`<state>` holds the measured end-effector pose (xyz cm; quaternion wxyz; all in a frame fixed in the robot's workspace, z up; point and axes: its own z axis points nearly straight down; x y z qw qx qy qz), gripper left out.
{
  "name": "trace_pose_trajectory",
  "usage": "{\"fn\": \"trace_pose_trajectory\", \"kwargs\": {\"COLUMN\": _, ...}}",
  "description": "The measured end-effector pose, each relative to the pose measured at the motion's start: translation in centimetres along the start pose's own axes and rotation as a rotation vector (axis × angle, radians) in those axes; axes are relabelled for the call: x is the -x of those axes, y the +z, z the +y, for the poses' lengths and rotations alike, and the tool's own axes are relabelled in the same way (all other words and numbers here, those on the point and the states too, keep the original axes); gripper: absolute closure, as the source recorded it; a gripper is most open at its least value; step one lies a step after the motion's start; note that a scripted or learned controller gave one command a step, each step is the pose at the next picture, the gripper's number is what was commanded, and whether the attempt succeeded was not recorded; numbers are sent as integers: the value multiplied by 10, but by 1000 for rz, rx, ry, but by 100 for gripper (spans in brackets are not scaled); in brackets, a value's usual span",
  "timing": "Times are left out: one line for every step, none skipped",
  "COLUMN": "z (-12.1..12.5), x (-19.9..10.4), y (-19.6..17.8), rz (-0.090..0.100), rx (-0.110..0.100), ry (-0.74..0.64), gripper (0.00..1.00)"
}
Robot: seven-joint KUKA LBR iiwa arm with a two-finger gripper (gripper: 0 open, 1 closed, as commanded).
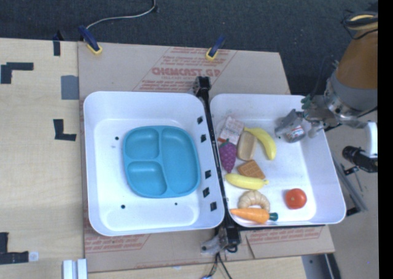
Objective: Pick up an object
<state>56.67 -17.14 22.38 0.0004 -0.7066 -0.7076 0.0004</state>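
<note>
Target objects: we see the toy food in the right bin (319, 167), all of it down-left of the gripper (290, 128).
Nearest piece: a yellow banana (264, 141) lies just left of and below the gripper, not touching it.
Others: further that way we have a bread slice (247, 145), purple grapes (228, 156), a second banana (245, 180), a croissant (253, 198) and a carrot (250, 214); the tomato (296, 198) sits well below.
Gripper: we find it low over the bin's upper right; we cannot tell how it stands, and we see nothing held.
Arm: grey and orange (359, 69), up-right of the gripper.
Left bin (101, 112): far left, holding a blue divided plate (161, 161).
</note>
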Motion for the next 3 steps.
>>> {"fn": "trace_pose_trajectory", "kwargs": {"z": 50, "x": -50, "y": 133, "rz": -2, "rx": 11, "ry": 0, "gripper": 0}}
{"fn": "trace_pose_trajectory", "kwargs": {"z": 50, "x": -51, "y": 123, "rz": 0, "rx": 9, "ry": -1, "gripper": 100}}
{"fn": "trace_pose_trajectory", "kwargs": {"z": 30, "x": -123, "y": 39, "rz": 1, "rx": 1, "ry": -1, "gripper": 100}}
